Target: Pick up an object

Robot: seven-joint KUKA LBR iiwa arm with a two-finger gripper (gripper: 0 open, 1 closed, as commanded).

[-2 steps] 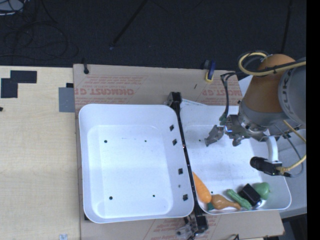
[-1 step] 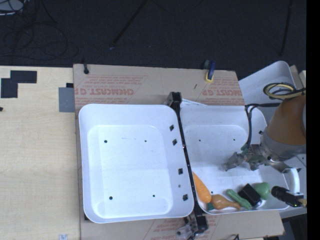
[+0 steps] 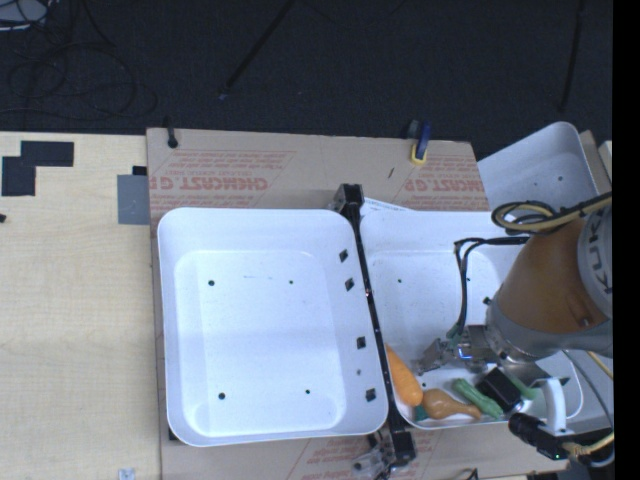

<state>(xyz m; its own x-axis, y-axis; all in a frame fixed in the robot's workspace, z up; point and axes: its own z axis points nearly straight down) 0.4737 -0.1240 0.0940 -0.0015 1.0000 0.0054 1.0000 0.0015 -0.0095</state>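
Orange and green things lie heaped in the near corner of the right bin (image 3: 420, 268): an orange carrot-like piece (image 3: 403, 376) against the divider, a tan lump (image 3: 444, 404) just beside it, and a green piece (image 3: 478, 396) touching the tan one. They sit packed against the bin's front wall, likely because the shallow floor lets loose things slide into the corner. The left bin (image 3: 180, 298) shows bare white floor with a few dark dots.

From the right the arm (image 3: 550, 288) reaches over the right bin, its orange band bulking above the wrist. The hand (image 3: 455, 353) hangs low over the corner heap, just above and beside the carrot-like piece and the tan lump. Its metal parts blur together at this slant, so I cannot tell how wide it stands, nor whether anything is in its hold. No thing can be seen lifted clear of the bin floor.

As I judge it, the pick is at the descend-or-grasp step, not yet shown done. The corner is a hard spot: the bin wall and divider crowd the hand, and the three pieces touch, so a close could push one aside or nip two at once. The green piece, farthest from the divider, looks the freest target.

Cables (image 3: 465, 278) loop down beside the wrist, near the bin wall.
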